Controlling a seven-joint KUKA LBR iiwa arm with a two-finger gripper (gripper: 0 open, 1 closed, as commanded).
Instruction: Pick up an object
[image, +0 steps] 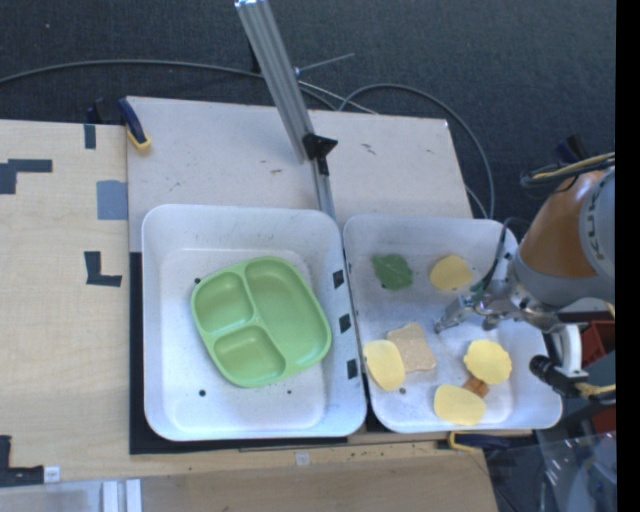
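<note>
The gripper (462, 313) hangs over the right bin (420, 232), fingers apart, holding nothing; it should go straight down over one yellow piece (450, 271)

Gripper (462, 312): small and partly blurred over the right bin (420, 235); finger spacing too fine to read.
Arm (565, 245): cut off at the right.
Brown piece (476, 386): mostly hidden under two yellow pieces; kind unclear.
Metal pole (283, 75): top cut off at the far edge.
</note>
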